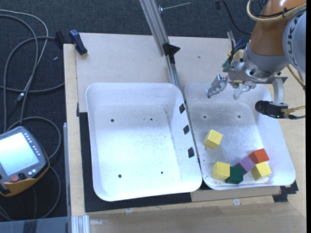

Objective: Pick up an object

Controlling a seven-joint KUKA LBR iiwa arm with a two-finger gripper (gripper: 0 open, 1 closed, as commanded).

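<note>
My gripper (227,89) hangs over the far edge of the right bin (272,130), its two fingers spread apart with nothing between them. A yellow block (213,139) lies alone near the middle of that bin, well below the gripper. Along the near wall sits a cluster: a second yellow block (221,170), a green block (235,174), a purple block (246,163), an orange-red block (259,156) and another yellow block (262,170).
The left bin (97,130) stands beside the right one. A slanted metal rail (155,23) crosses the bench behind the bins. A black cable connector (269,108) hangs from the arm over the right bin's far right side. A teach pendant (19,161) lies off the bench at left.
</note>
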